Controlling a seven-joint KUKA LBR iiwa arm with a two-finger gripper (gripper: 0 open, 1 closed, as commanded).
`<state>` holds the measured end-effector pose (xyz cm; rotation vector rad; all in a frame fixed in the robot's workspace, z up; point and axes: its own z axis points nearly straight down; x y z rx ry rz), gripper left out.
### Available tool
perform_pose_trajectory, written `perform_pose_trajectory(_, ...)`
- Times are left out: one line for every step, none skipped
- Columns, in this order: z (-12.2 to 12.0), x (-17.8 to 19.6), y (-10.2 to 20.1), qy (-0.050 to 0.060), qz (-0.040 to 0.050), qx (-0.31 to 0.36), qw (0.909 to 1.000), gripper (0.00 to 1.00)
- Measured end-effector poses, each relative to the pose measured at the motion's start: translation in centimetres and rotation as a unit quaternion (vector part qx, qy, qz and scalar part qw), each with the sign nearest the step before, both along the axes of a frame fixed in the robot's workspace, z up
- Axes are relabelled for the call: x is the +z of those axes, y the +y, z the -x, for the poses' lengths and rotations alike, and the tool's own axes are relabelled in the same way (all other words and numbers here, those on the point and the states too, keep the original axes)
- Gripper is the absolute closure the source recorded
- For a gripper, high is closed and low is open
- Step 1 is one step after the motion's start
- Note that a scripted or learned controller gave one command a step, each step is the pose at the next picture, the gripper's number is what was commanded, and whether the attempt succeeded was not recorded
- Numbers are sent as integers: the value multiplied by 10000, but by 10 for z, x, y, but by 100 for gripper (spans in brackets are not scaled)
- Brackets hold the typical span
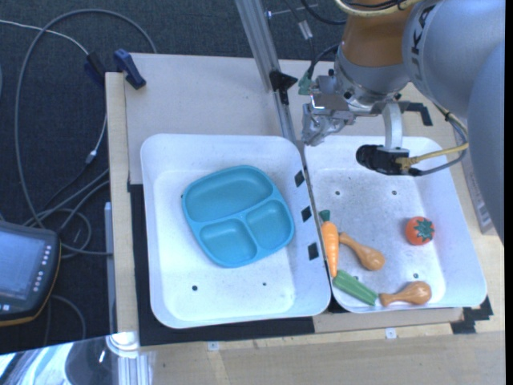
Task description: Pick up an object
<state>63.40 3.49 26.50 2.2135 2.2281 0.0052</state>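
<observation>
The pincer (319, 127) hangs over the far edge of the right shallow white plastic bin (457, 239), close to the divider between the two bins, and all the things it could pick up lie toward the near side of that bin, well apart from it. The closest candidate is the orange toy carrot with a green top (329, 245), which lies along the left wall of the bin almost directly below the pincer in the view, with its long axis running from far to near. Just beside it is a tan, gourd-shaped toy (362, 253), lying at a slant, then a green flat piece (353, 287) and a second tan drumstick-shaped toy (409, 294) near the front wall. A small red toy tomato (418, 230) sits alone on the right side. The grey arm with the orange band (385, 30) comes in from the upper right and points the wrist steeply down. The metal fingers hold nothing, but I cannot tell how wide they stand. In the left white bin (160, 239) rests a blue plastic divided plate (237, 214). Both bins sit on the pale wooden table (200, 95). To reach the carrot, I judge the pincer must travel toward the near side and go down.
</observation>
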Motion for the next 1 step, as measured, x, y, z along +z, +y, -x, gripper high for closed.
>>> perform_pose_trajectory(-11, -6, 52, 2, -1, -3, 10000, 100)
